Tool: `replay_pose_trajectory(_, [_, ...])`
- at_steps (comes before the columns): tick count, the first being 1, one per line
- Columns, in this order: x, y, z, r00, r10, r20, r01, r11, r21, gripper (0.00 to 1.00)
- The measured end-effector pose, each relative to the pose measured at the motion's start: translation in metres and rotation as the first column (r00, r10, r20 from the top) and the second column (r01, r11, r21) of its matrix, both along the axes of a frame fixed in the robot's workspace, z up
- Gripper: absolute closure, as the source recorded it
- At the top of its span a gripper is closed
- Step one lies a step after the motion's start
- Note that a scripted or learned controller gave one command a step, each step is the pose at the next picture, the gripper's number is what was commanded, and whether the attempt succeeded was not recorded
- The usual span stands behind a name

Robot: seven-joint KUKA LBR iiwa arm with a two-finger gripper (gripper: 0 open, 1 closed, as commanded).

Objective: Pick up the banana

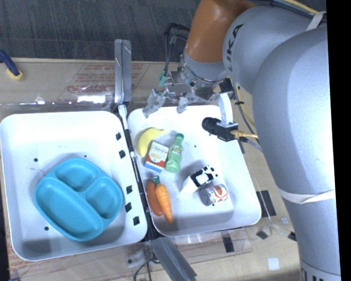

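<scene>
The banana [147, 138] lies at the upper left of the right bin [239, 186], touching a small carton [157, 155] beside a green bottle [174, 155], carrot [161, 200] below, while the gripper [166, 102] hangs above the far rim, fingers spread, holding nothing.

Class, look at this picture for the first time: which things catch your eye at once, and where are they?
The huge grey arm with its orange band fills the right side, its gripper open above the right bin's far edge. A bright blue divided plate lies in the left bin. The yellow banana lies in the right bin, beside a carrot.
</scene>
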State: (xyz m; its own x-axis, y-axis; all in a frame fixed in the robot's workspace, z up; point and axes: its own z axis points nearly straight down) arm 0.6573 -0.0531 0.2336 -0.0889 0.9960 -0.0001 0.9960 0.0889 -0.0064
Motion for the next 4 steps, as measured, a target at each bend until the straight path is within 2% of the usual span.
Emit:
replay_pose_trajectory(1, [-0.001, -0.010, -0.046, 0.999, 0.043, -0.001, -0.043, 0.999, 0.001, 0.00])
replay_pose_trajectory(2, [-0.006, -0.042, -0.145, 0.997, 0.074, 0.000, -0.074, 0.997, 0.001, 0.00])
replay_pose_trajectory(3, [-0.008, -0.043, -0.140, 0.997, 0.075, -0.011, -0.075, 0.997, 0.002, 1.00])
replay_pose_trajectory(4, [0.000, 0.001, -0.045, 0.997, 0.077, 0.001, -0.077, 0.997, 0.001, 1.00])
